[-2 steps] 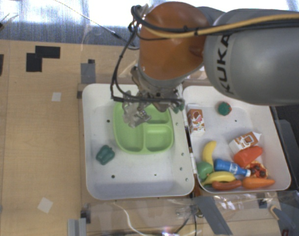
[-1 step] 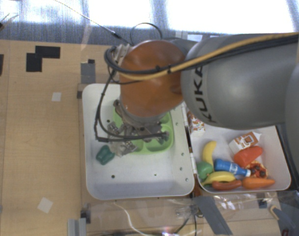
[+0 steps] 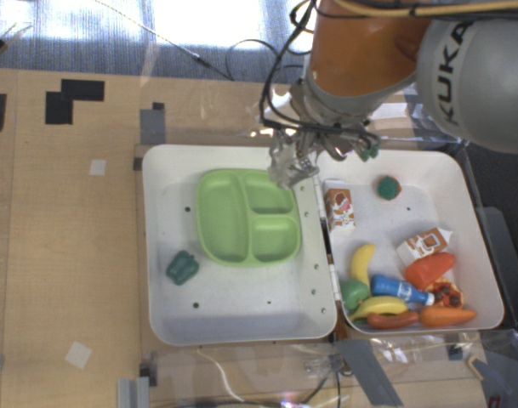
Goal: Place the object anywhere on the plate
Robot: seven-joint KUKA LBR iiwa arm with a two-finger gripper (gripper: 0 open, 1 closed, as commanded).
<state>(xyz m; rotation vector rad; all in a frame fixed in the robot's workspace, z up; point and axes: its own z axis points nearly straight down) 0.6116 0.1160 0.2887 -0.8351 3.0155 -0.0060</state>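
Green plastic draws our eye first: the divided plate (image 3: 246, 218) lies in the left bin (image 3: 165, 313), and we take it as our landmark. Over the plate's upper right corner hangs the gripper (image 3: 291, 167), beneath the orange-banded arm (image 3: 369, 32); whether its jaws are spread or pressed together we cannot tell, since the metal parts blur into each other, and we see nothing between them. Left of the plate and a little below it, a small dark green pepper (image 3: 182, 267) rests on the bin floor, apart from the plate's rim. To the plate's right, in the right bin (image 3: 475, 219), we see a small carton (image 3: 338, 208), a green ball (image 3: 388, 187), a banana (image 3: 361, 262), a blue bottle (image 3: 399, 289) and further toy foods heaped below them.
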